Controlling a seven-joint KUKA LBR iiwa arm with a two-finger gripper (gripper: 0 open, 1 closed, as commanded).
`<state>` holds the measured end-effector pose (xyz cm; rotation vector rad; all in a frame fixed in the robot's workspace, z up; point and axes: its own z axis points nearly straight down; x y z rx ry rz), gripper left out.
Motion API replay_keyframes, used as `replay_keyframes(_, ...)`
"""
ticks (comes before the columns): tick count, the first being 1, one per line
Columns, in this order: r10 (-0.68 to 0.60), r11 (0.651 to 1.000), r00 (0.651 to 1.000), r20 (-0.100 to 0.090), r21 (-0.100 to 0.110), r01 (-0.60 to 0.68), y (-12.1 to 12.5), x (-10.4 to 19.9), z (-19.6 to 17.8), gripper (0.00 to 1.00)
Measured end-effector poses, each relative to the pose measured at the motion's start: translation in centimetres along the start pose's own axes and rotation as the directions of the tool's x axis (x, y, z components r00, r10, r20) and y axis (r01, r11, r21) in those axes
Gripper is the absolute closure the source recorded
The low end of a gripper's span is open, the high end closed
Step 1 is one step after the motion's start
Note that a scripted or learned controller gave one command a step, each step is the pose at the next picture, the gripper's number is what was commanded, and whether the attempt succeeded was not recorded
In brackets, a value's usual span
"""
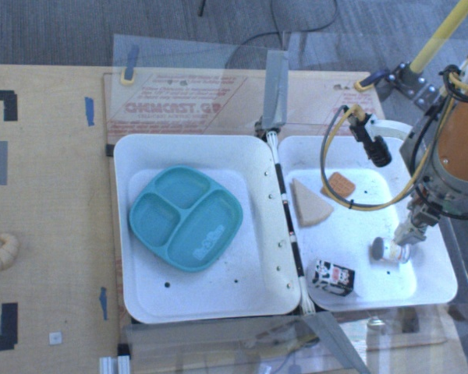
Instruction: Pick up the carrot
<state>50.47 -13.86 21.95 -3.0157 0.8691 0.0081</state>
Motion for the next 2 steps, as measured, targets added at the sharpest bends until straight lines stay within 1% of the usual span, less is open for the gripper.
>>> replay_keyframes(1,-0.299,0.954,0.954,-0.005,0.001,0.299,3.9,0.8,-0.6,1.0)
replay_keyframes(2,-0.299,0.954,0.954,-0.005,0.001,0.299,6.5,4.8,0.8,1.0)
